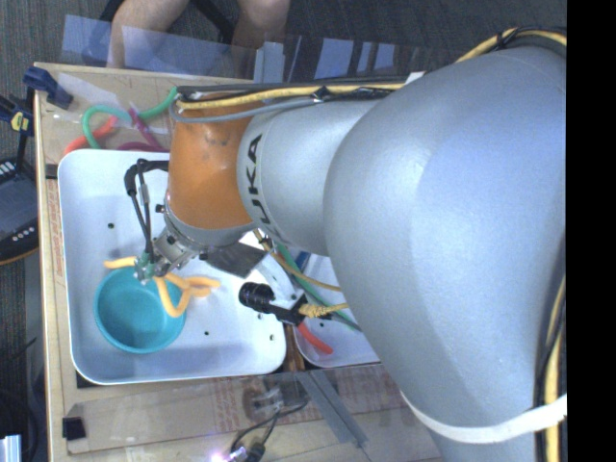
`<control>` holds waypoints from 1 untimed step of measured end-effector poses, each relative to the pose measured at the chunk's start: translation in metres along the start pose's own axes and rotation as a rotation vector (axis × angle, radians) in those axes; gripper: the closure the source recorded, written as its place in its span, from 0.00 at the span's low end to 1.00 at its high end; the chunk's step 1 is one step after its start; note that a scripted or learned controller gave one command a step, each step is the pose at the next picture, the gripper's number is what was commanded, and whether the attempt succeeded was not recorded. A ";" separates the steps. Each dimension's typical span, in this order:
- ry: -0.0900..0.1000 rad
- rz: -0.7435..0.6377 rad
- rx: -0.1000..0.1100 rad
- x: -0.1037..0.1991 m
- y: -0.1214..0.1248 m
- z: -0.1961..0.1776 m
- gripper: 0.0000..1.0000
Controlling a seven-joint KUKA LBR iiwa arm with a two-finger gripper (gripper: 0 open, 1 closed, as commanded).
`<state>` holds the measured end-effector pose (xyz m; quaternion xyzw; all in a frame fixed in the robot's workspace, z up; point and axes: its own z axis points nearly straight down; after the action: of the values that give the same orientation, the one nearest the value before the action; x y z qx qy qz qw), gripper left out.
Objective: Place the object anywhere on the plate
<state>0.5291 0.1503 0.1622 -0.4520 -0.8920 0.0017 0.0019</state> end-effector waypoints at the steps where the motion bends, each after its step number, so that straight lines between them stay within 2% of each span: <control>1: -0.001 -0.029 -0.003 -0.030 -0.044 -0.048 1.00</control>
<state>0.5119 0.1004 0.2107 -0.4389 -0.8985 0.0008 0.0008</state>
